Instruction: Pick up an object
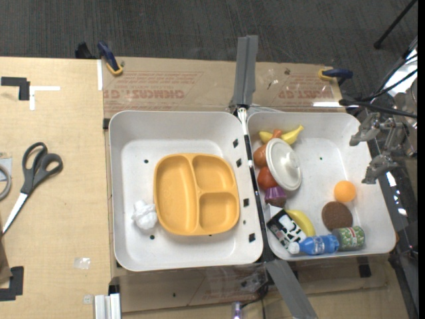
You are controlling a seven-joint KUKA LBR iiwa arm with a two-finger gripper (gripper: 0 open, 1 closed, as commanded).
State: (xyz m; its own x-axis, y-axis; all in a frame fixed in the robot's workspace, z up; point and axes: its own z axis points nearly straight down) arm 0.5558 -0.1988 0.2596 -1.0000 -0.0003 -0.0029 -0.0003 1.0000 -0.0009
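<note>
The right bin (319,153) holds several objects. A silver lid (285,164) lies on a red pot, with a yellow banana toy (281,135) behind it and a purple piece (275,193) in front. An orange ball (344,191) and a brown disc (337,214) lie toward the right. Along the front wall are a green can (349,237), a blue bottle (317,245), a second banana (303,222) and a black-and-white box (284,229). My gripper (370,153) hangs at the bin's right rim, above and right of the orange ball, with nothing seen in it.
The left bin (126,178) holds a yellow divided plate (196,193) and a crumpled white wad (143,214). Scissors (32,171) lie on the wooden bench at the left. A grey bar (245,72) stands behind the bins, and cables hang at the right.
</note>
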